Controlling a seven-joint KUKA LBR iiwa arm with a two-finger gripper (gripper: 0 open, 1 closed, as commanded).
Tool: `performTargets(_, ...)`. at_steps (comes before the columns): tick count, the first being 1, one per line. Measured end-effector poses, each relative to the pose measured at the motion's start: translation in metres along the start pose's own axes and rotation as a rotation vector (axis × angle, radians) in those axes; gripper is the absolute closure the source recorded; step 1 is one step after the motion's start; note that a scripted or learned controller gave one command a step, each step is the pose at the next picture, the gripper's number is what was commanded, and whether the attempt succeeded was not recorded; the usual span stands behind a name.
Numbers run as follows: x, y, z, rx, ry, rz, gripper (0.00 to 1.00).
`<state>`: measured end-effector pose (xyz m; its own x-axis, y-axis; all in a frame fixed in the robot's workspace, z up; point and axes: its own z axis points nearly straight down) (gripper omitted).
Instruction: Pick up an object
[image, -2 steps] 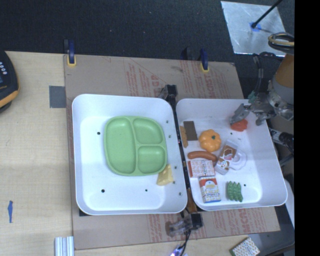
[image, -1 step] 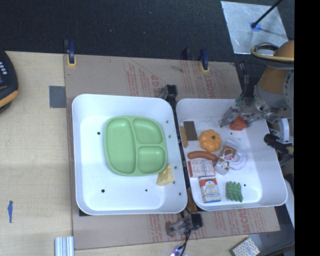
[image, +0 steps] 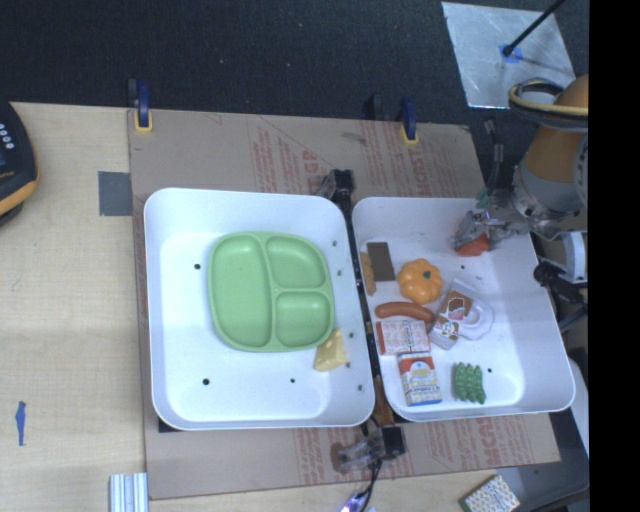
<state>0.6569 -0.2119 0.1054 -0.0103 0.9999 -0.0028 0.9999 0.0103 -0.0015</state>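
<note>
1. Small red object (image: 478, 243) lies at about one o'clock in the right shallow white bin (image: 540, 340), directly under the gripper (image: 483, 226).
2. Whether the gripper is apart or clamped on it, I cannot tell.
3. Round orange pumpkin-like toy (image: 420, 281) sits near the bin's centre, with a brown sausage (image: 403, 311) at its seven o'clock.
4. Green divided plastic plate (image: 270, 290) rests in the left white bin (image: 180, 300); a yellow wedge (image: 331, 352) touches it at five o'clock.
</note>
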Motion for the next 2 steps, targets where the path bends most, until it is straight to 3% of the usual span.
performTargets(1,0.067,0.001,-0.026,0.001,0.004,-0.001,1.00)
performTargets(2,0.125,0.002,-0.091,-0.004,0.004,0.002,1.00)
